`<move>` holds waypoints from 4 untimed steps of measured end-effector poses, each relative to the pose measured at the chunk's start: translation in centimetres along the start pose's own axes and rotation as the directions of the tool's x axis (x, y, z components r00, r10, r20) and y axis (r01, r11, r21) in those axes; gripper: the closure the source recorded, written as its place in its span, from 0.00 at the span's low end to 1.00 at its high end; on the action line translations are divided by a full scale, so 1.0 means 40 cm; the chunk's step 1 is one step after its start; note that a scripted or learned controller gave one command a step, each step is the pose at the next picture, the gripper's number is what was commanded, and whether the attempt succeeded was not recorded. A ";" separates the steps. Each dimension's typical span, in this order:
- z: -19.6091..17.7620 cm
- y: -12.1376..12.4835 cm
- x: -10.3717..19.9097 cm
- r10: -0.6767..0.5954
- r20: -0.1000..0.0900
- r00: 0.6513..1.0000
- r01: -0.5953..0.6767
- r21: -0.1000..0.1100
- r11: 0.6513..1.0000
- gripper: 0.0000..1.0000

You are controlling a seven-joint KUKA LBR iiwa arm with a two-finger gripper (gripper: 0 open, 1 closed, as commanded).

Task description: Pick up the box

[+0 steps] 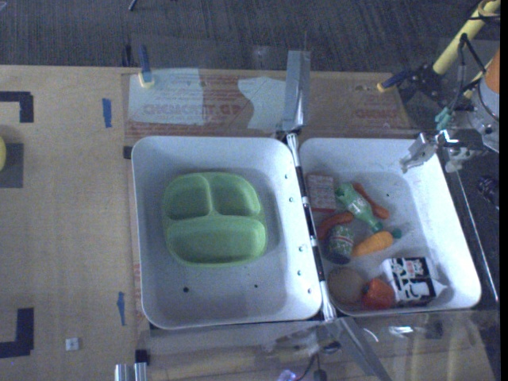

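A black-and-white patterned box lies at the near right corner of the right bin. A smaller pale pink box lies flat at that bin's far left. My gripper hangs over the bin's far right corner, well apart from both boxes and holding nothing that I can see. The arm comes in from the upper right.
The right bin also holds a green bottle, a carrot, a small can, a red fruit touching the patterned box, and a tan round item. A green divided plate fills the left bin.
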State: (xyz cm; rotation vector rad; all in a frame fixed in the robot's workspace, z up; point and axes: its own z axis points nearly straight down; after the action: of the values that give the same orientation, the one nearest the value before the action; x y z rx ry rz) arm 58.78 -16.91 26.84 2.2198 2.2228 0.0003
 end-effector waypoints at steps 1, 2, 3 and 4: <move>0.227 0.125 -0.005 0.060 0.000 0.998 -0.060 0.000 0.998 0.00; 0.455 0.137 0.104 0.143 0.001 0.990 -0.143 -0.004 0.990 0.00; 0.457 0.098 0.078 0.071 -0.001 0.997 -0.071 0.001 0.997 0.00; 0.041 0.199 0.129 0.129 0.001 0.992 -0.129 -0.002 0.992 0.00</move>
State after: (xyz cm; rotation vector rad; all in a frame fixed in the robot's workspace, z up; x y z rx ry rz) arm 66.75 -11.73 25.19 2.3570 2.0731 0.0009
